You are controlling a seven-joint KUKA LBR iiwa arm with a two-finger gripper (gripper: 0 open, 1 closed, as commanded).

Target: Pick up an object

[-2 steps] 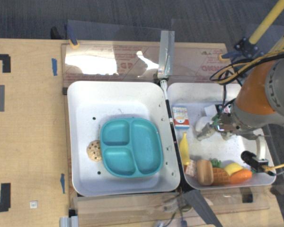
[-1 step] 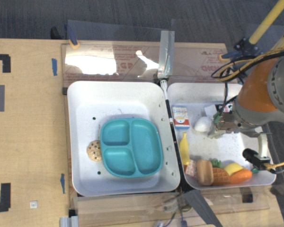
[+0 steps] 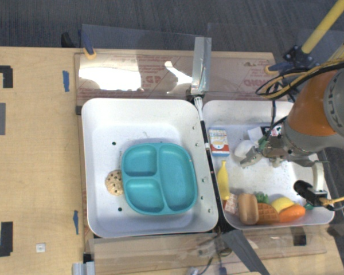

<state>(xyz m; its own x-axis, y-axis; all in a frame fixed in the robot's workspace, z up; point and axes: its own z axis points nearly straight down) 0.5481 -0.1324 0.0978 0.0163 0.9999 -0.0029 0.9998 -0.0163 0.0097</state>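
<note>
The hand (image 3: pixel 249 155) hung low in the right bin (image 3: pixel 264 110); whether it was apart or together could not be told. A small carton (image 3: pixel 219 142) lay at its nine o'clock, a yellow bottle (image 3: pixel 223 179) and toy foods (image 3: pixel 269 208) toward six. The left bin (image 3: pixel 103 125) carried a teal divided plate (image 3: pixel 159 178) and cookie (image 3: pixel 113 181).

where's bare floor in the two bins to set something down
Left bin: bare along the far wall and left side, around the teal tray; a cookie sits at the tray's left edge. Right bin: bare patch mid-floor between the carton and end effector. Its near edge is crowded with toy food.
</note>
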